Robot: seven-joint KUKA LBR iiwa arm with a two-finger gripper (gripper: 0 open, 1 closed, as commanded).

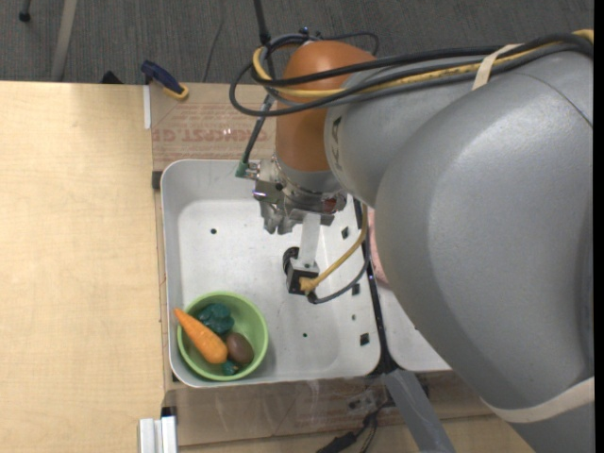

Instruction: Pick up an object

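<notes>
Toward the near left corner of the white bin [179, 243] we see a green bowl [253, 357] holding an orange carrot [201, 335], a dark green leafy piece [218, 315] and a brown egg-shaped piece [240, 348]. Further right, the gripper [283, 223] hangs over the bin's far middle; we cannot tell its state from here.

The white bin [189, 243] floor lies bare from its centre toward nine and twelve o'clock; a green bowl [223, 338] holding a carrot [201, 336] blocks the seven o'clock corner; the grey arm [472, 215] overhangs everything toward three o'clock.
</notes>
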